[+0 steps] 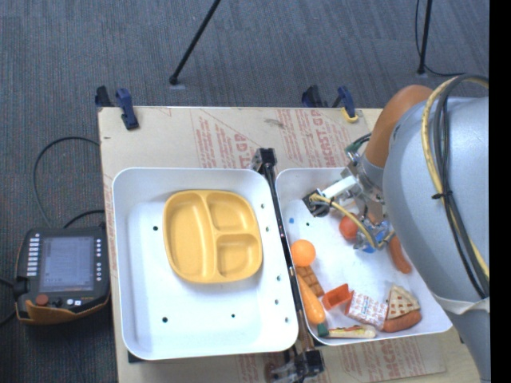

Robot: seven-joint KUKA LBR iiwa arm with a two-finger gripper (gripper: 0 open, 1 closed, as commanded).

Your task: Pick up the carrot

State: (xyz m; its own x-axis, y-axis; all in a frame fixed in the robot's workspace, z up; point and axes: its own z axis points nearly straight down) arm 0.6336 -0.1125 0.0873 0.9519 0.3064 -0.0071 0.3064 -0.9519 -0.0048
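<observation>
The arm (439,182) hangs over the right bin (435,325), while the left bin (128,214) holds a yellow plate (213,235). Whether the fingers (369,234) are clenched or released I cannot tell. The carrot (311,300) lies by the bin's left wall, below an orange ball (303,252), well apart from the fingers, lower-left. Best to shift there, align across its length, then descend.

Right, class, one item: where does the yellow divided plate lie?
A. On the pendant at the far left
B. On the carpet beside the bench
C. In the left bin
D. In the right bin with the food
C: the plate rests flat on the floor of the left bin, while the carrot and other food lie in the right bin.
</observation>
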